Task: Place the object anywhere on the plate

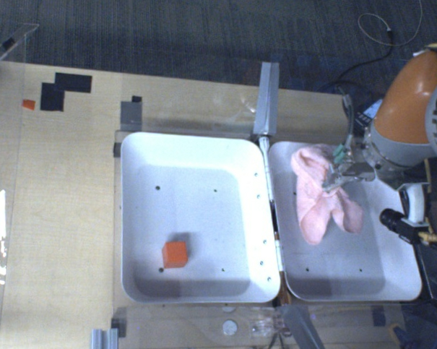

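A pink cloth (320,198) lies crumpled in the right bin (358,281), toward its upper left part. Its long axis runs from the bin's far left corner down toward the near middle, leaning a little to the right; the upper end is a rounded bunch, and the lower end splits into two lobes, one pointing down and one down to the right. The gripper (337,175) sits right at the cloth's upper right edge, where the fabric seems drawn up toward it, but whether the claw is wide, narrow or closed on the cloth I cannot tell. The arm (413,106) enters from the right. In the left bin (143,156) an orange block (175,254) rests near the front left. Both bins sit on a pale wooden bench (58,199) bearing black marks (63,89) and a small orange square (28,105); dark carpet (174,23) lies beyond it.
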Available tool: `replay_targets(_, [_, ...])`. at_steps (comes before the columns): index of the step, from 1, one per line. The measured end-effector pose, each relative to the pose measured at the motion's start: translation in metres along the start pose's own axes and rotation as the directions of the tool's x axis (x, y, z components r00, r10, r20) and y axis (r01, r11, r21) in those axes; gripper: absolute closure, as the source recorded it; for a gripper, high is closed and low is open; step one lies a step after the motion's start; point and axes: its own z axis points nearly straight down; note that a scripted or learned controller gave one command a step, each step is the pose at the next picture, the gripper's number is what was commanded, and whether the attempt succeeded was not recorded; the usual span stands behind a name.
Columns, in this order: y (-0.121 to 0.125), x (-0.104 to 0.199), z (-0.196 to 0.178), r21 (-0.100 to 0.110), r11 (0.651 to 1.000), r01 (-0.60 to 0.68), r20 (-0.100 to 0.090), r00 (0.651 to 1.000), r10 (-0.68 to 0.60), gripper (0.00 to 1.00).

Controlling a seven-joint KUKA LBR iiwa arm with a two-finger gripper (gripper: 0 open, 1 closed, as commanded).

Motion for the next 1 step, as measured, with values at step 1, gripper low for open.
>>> replay_targets(1, [0.0037,0.0499,-0.0097,0.0,0.919,0.393,-0.001,0.919,-0.393,1.0])
